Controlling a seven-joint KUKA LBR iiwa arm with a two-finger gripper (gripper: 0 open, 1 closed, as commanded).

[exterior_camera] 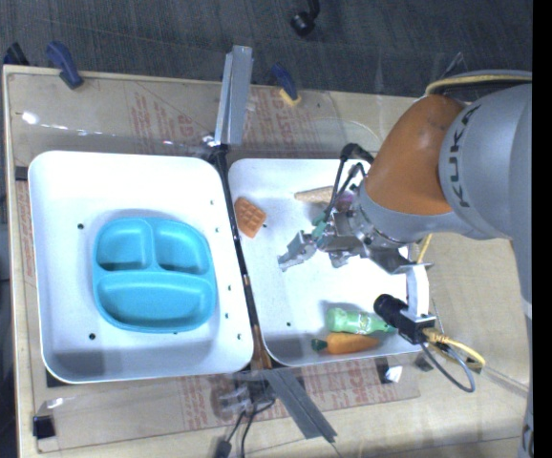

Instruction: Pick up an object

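We had the tool (pixel 300 249) low in the right bin (pixel 286 337), grip state unclear; waffle (pixel 249 216), carrot (pixel 352 343) unpicked, nothing lifted yet

Two bins (pixel 37 175), one tray (pixel 154 273)

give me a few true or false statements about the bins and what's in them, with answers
1. The blue tray lies in the left bin. True.
2. The waffle lies on the blue tray. False: it lies in the right bin, near the divider.
3. The carrot lies by the right bin's near edge, next to the green item. True.
4. The gripper is above the left bin. False: it is over the right bin.
5. The tray has one compartment. False: it has three.
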